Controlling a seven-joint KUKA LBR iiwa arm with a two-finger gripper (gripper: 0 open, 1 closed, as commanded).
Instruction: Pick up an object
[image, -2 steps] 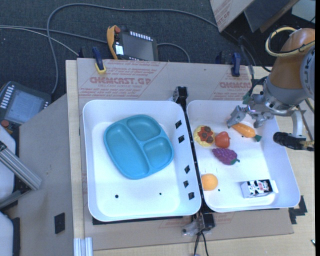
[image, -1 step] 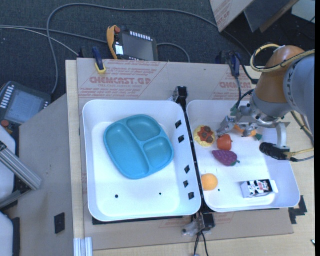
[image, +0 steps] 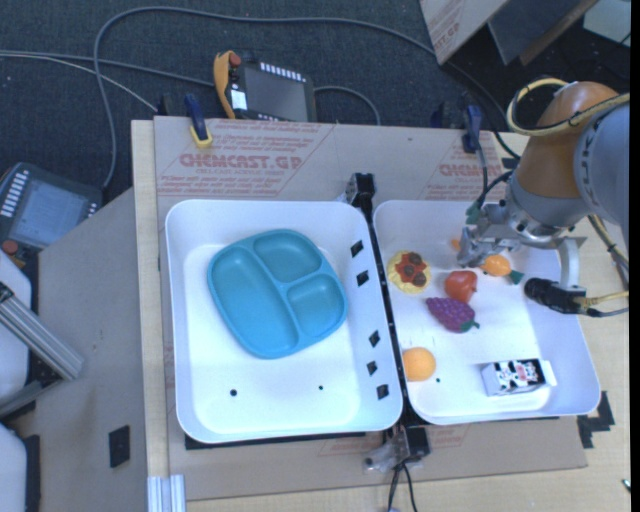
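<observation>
A small round orange piece (image: 496, 266), glossy, sits at two o'clock in the right bin (image: 570, 385), just beside the gripper (image: 484, 243), whose opening I cannot tell. A red tomato-like piece (image: 461, 284) lies at eight o'clock from it, purple grapes (image: 451, 313) lower, a pizza slice (image: 409, 271) at nine.

Looks like a robotics lab setup, not anyone's kitchen: an industrial robot arm (image: 565, 150) reaches over two white bins (image: 200, 330) sitting on a board (image: 300, 150) clamped down at the back edge. There's a control pendant (image: 272, 92) with cables (image: 130, 50) snaking across dark carpet (image: 60, 100), plus toy food (image: 409, 270) and a blue plastic tray (image: 278, 292) as test props.
</observation>
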